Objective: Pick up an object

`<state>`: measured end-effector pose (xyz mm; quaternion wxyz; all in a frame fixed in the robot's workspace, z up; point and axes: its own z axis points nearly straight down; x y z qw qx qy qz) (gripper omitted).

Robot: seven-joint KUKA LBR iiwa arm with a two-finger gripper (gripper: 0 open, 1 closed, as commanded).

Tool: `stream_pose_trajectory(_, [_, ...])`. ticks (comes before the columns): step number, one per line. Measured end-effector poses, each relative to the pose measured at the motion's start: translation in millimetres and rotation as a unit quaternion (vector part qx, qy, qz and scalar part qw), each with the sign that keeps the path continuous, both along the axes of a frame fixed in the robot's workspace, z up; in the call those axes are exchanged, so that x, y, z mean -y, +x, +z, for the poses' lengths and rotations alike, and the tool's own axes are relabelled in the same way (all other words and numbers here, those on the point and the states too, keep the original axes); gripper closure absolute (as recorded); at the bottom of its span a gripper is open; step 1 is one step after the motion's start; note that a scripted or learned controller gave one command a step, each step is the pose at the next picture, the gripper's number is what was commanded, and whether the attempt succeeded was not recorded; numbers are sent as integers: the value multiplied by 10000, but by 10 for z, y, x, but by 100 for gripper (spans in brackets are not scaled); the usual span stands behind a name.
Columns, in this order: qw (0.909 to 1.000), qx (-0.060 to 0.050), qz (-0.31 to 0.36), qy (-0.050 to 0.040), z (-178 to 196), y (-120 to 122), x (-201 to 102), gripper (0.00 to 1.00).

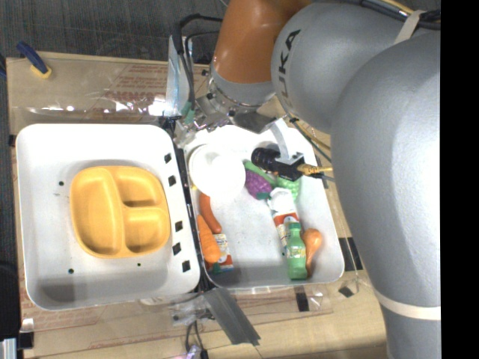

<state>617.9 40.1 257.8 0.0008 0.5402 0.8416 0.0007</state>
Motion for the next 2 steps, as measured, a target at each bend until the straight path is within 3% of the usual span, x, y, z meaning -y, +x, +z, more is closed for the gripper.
stream_pose_trajectory(1, [9998, -35, -173, 1, -176, -514, -870, 100])
stream_pose_trajectory(2, [9997, -2, 254, -8, 385, 87, -543, 100])
